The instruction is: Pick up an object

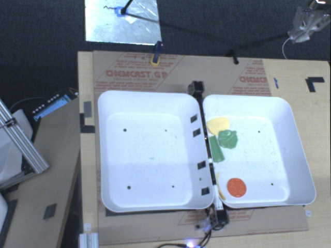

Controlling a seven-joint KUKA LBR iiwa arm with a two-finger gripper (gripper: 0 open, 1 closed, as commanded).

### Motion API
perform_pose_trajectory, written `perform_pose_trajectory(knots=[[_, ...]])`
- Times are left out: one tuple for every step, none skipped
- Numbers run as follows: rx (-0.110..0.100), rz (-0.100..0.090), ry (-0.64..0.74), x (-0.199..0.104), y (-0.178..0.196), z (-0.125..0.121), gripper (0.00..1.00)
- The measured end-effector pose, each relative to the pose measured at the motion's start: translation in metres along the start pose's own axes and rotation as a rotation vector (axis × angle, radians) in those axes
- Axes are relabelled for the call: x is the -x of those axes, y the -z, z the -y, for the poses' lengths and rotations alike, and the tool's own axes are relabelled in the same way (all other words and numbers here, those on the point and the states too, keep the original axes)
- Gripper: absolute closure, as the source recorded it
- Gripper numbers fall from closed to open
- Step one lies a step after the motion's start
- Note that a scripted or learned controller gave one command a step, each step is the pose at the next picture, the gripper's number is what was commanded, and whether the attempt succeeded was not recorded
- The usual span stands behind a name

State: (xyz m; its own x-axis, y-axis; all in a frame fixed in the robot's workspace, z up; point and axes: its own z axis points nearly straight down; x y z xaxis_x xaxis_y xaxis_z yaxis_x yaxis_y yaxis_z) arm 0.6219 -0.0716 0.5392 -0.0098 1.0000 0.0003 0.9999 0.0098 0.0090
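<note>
White bins on a cardboard-covered bench, with the gripper at the far right.

Nearest, an orange disc lies in the right bin by the divider; beyond it a green piece, then a yellow piece touching it. The gripper hangs beyond the bench, well apart from them; its state cannot be told.

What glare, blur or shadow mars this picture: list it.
Camera view: the metal sheet throws patchy glare; the hand at top right is washed out and blurred; the orange disc reads fairly crisp.
</note>
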Motion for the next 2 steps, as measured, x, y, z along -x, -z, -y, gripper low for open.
perform_pose_trajectory(knots=[[-0.006,-0.002,0.0,-0.057,-0.003,0.034,1.0],[-0.006,-0.001,-0.001,-0.098,-0.003,0.076,1.0]])
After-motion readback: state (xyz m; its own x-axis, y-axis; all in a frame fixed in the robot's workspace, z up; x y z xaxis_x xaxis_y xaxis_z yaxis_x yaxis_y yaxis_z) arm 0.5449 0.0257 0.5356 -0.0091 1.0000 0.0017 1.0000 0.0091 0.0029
